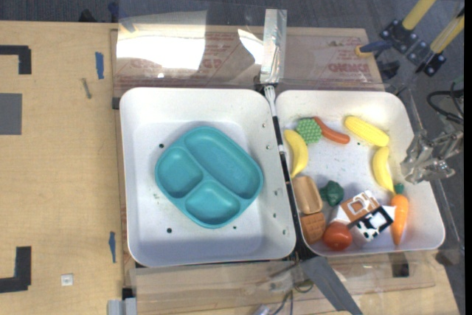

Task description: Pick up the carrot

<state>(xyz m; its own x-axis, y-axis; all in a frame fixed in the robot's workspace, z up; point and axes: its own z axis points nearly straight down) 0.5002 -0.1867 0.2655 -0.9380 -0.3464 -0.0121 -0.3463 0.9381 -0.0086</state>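
The carrot (399,219) is orange and tapered, with a small green top pointing to the far side. It lies in the right bin (424,241) near that bin's right front corner, its tip towards the front wall. A black-and-white box (377,222) lies just to its left, and a yellow banana (382,168) lies just beyond its green top.
The right bin also holds a second banana (297,151), a yellow corn-like piece (366,130), a green item (310,130) with an orange-red stick (334,133), bread pieces (309,204), a tomato (337,236) and a dark green item (333,192). A metal fitting (425,158) sits at its right rim. A teal divided plate (209,175) lies in the left bin (140,122).
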